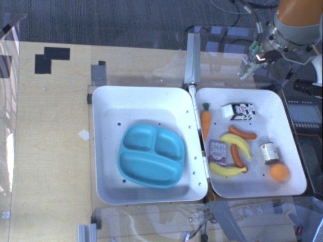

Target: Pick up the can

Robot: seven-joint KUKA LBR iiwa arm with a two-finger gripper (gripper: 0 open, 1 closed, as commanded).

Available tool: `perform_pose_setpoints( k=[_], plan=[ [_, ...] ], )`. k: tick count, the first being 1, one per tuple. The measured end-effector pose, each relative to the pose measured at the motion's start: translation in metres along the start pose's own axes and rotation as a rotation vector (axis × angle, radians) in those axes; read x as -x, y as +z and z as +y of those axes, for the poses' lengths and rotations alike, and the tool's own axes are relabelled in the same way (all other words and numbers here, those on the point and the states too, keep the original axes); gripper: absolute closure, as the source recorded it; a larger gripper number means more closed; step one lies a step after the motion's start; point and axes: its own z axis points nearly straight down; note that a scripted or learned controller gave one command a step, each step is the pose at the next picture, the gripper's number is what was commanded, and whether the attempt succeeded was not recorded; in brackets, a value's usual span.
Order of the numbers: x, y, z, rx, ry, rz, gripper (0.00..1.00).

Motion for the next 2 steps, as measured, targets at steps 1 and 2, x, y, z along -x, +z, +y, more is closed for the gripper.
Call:
perform_pose_setpoints(
  k=[1, 2],
  plan=[
    [-0.021, -0.099, -0.007, 0.003, 0.212, -0.001, 1.00],
    [0.002, -0.108, 0.019, 0.002, 0.402, -0.001, 1.00]
  ],
)
